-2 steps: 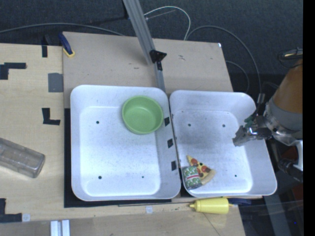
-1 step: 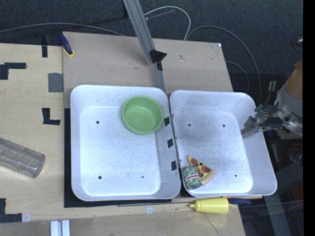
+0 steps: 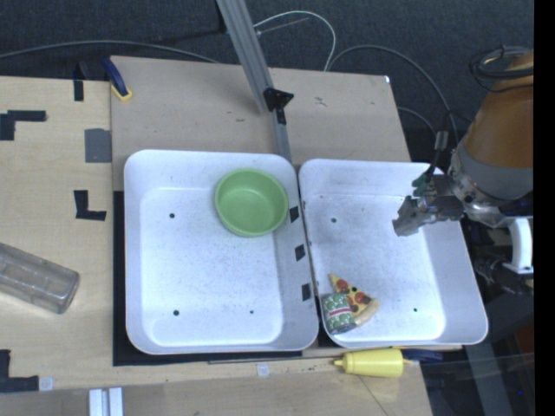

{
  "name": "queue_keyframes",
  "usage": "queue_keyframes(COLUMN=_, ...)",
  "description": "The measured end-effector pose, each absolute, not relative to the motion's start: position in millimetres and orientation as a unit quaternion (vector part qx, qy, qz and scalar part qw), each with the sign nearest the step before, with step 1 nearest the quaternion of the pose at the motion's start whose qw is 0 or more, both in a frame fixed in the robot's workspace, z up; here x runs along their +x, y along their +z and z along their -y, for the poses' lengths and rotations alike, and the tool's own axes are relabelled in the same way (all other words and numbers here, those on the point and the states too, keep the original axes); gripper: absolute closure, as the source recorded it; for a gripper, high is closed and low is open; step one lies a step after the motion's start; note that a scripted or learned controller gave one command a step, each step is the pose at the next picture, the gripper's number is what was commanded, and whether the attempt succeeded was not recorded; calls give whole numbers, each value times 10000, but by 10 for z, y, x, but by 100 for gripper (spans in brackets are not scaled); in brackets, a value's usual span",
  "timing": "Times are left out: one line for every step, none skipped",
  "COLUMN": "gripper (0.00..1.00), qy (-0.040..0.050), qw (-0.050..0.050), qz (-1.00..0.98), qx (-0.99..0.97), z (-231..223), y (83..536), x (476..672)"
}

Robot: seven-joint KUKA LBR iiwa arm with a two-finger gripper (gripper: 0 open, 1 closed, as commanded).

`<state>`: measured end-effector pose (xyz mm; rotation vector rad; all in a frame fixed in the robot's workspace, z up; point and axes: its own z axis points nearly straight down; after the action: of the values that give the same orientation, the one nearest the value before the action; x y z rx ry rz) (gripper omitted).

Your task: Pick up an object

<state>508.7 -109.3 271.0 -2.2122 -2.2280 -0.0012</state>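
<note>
A green bowl (image 3: 251, 202) sits upright near the back right of the left bin (image 3: 156, 258). A toy pizza slice (image 3: 349, 304) lies at the front left of the right bin (image 3: 451, 319), close to the divider. My gripper (image 3: 408, 224) hangs over the right half of the right bin, well above and to the right of the pizza slice. Nothing shows between its fingers.
A yellow bottle (image 3: 375, 363) lies on the bench just in front of the right bin. A clear plastic cylinder (image 3: 35, 278) lies at the far left. A grey pole (image 3: 247, 42) slants down to the bins' back edge. Cables run behind the bins.
</note>
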Motion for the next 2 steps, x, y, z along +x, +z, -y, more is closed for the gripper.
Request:
queue_keyframes(gripper=100, qy=5, qw=8, qz=7091, qx=-7051, z=685, y=2562, x=5296)
queue_keyframes(gripper=100, qy=0, qw=7, qz=7096, qx=-7046, z=208, y=2578, x=5487)
